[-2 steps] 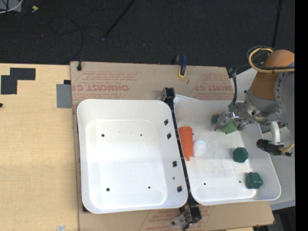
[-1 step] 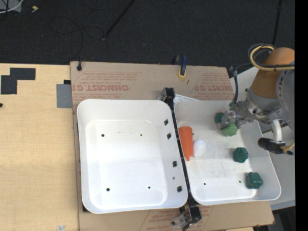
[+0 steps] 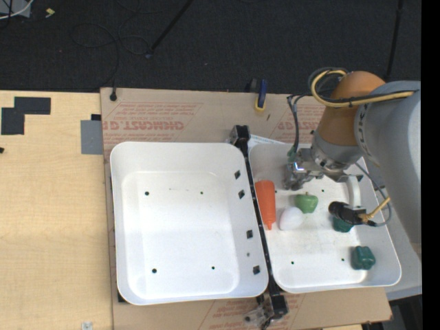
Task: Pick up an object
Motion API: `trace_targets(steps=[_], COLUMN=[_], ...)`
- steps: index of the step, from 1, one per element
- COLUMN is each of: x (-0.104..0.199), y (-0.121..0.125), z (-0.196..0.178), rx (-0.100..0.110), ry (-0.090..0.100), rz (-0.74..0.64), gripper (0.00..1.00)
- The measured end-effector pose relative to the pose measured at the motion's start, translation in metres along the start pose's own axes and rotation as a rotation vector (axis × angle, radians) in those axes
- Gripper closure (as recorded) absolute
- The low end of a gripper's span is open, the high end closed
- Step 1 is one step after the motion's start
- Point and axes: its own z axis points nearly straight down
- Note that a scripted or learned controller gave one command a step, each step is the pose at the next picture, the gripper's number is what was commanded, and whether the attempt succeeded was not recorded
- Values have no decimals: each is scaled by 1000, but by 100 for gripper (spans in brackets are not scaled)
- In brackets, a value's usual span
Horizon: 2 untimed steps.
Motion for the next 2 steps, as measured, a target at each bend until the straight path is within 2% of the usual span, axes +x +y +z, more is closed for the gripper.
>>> trace_targets(steps=[1, 2], x=[8, 8], y=[-1, 0], z=[0, 0], rx=[-1, -3], ry=[-4, -4], rz=[5, 5], gripper=[100, 0])
